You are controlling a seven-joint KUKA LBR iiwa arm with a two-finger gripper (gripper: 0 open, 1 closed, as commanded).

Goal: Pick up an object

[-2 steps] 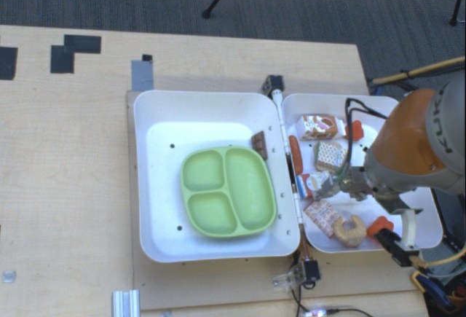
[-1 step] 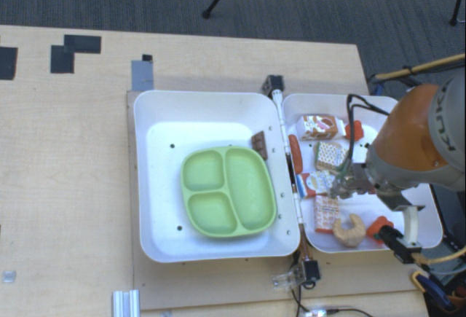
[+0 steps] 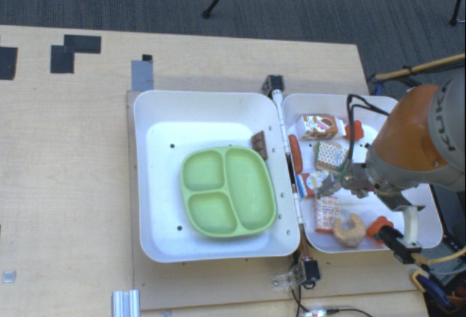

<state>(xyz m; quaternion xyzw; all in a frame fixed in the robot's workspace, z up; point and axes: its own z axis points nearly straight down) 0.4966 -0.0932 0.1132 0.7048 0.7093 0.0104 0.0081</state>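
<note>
Right bin (image 3: pixel 435 232): snack packets (image 3: pixel 329 155), hot dog (image 3: pixel 294 151), doughnut (image 3: pixel 349 229) near its front edge. Gripper (image 3: pixel 336 184) low among packets at centre; grip cannot be told. Nothing visibly lifted; pick outstanding.

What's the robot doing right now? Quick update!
Gripper low in right bin, among packets. Nothing seen held. Doughnut close by. Green tray in left bin, untouched.

Plate (image 3: pixel 229 192) in left bin (image 3: pixel 156 162); food, apparently, right.
</note>
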